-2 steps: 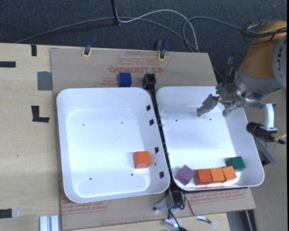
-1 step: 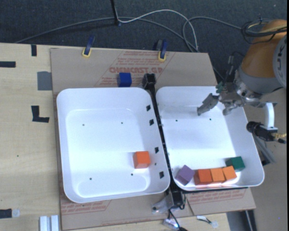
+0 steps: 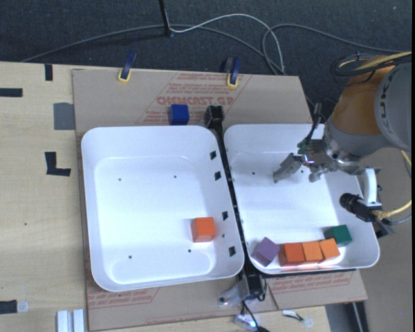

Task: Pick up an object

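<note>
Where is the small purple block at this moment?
The small purple block lies in the right white bin, at its near-left corner, beside a row of orange blocks along the bin's near wall.

The arm point(image 3: 373, 116) reaches in from three o'clock; its gripper point(image 3: 299, 169) hangs with fingers spread, holding nothing.

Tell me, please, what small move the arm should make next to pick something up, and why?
Probably move the gripper toward the near edge of the right bin, over the row of blocks. It sits open above bare bin floor, with nothing between its fingers, while the purple block, two orange blocks and the green block lie along that edge.
</note>
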{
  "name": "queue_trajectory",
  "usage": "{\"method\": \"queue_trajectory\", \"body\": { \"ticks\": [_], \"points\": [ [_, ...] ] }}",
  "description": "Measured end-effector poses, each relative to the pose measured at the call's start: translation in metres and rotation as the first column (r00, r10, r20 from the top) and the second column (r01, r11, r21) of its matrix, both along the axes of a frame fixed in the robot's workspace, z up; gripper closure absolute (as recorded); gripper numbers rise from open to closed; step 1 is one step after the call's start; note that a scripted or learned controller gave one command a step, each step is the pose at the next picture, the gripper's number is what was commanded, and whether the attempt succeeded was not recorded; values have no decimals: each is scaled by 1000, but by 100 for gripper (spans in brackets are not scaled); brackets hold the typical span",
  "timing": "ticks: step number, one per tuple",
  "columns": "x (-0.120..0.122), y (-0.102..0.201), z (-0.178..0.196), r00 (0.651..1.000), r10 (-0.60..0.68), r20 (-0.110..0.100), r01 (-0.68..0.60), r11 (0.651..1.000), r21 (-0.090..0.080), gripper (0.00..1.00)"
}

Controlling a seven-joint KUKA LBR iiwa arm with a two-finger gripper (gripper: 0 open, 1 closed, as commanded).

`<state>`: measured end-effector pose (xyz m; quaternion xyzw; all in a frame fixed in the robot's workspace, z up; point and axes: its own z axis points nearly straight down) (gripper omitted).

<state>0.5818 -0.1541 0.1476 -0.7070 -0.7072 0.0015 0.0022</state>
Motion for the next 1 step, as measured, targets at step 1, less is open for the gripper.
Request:
{"method": "queue_trajectory", "body": {
  "ticks": [1],
  "points": [
    [-1,1,-53,1000,0,0,0,1000,0,0]
  ]
}}
